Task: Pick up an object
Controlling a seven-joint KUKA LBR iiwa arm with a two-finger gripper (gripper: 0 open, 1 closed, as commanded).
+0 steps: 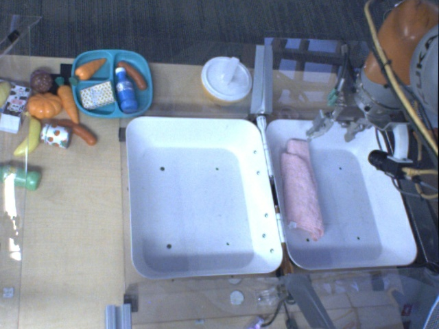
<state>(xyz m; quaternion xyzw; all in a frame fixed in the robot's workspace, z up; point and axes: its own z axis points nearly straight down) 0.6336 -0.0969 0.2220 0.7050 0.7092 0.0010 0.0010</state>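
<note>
A pink rolled cloth lies lengthwise along the left side of the right bin. My gripper hangs over that bin's far edge, up and to the right of the cloth's far end. Its two fingers are spread apart with nothing between them, so it is open. The grey arm with its orange band comes in from the upper right.
The left bin sits beside the right one, with a metal divider post behind their shared edge. A white lidded bowl and a blue divided plate of toy food stand behind it. Loose toy food lies at far left.
</note>
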